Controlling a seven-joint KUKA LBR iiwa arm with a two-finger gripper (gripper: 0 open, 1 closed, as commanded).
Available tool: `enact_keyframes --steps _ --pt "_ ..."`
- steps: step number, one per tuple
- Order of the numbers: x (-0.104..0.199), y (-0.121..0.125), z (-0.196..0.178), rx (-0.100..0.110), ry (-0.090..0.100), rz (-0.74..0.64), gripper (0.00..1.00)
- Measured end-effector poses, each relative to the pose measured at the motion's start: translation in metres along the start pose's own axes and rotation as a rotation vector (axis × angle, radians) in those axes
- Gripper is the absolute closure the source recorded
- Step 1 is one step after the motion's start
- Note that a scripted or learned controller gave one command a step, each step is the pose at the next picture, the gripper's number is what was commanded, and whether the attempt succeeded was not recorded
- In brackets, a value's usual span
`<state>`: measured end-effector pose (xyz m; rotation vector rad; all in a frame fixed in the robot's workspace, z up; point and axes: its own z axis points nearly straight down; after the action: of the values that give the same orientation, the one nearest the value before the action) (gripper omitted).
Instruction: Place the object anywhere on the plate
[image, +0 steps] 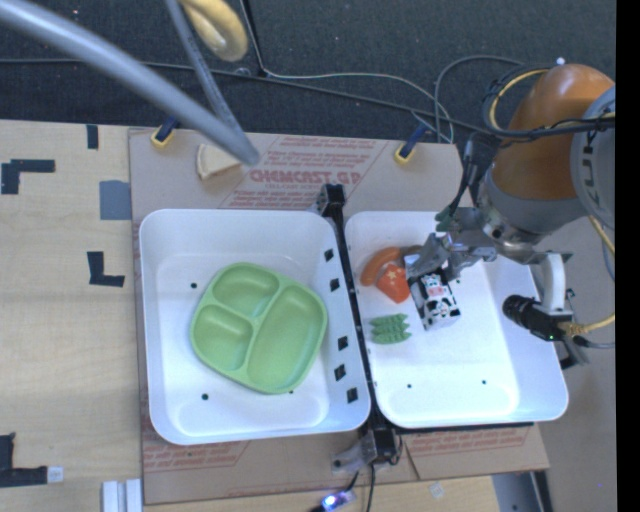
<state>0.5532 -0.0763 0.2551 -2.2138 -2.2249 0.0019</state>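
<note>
1. Camera view had the gripper (432, 290) low in the right bin (500, 395), near its left wall; whether open or closed, couldn't tell.
2. Orange object (382, 270) sat just beside it, small green object (390, 329) near.
3. Green plate (260, 327) lay in the left bin (170, 300).

Fixed overhead camera (slanted) faces both bins (160, 330).

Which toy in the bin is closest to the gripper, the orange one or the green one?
The orange toy. It lies right beside the gripper, almost touching, while the small green toy sits lower in the same right bin.
</note>
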Motion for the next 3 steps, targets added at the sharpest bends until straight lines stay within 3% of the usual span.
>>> enact_keyframes --steps 3 --pt "0.175 -0.037 0.017 0.000 0.000 -0.003 1.00"
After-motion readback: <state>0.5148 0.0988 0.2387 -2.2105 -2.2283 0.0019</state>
